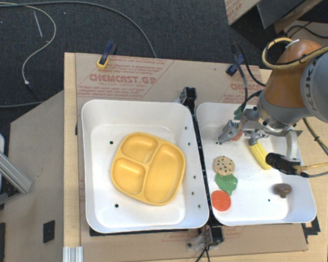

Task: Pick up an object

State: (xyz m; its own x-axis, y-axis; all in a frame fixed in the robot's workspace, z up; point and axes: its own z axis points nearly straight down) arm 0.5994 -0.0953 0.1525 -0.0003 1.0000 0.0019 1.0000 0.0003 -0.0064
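Observation:
My gripper (241,135) hangs over the back left part of the right bin (299,214), open, its grey fingers (227,132) spread apart. A small red-orange thing (238,135) shows between the fingers, mostly hidden; I cannot tell whether they touch it. A yellow corn cob (259,155) lies just in front of the gripper's right side. Nearer the front left of that bin lie a chocolate-chip cookie (223,165), a green leafy piece (227,183) and a red-orange disc (221,200). A small brown lump (282,189) sits at the right.
The left bin (91,151) holds a yellow divided plate (149,168). A black clamp (188,95) sits at the back where the two bins meet. The arm's orange band (290,74) stands over the right bin's back edge.

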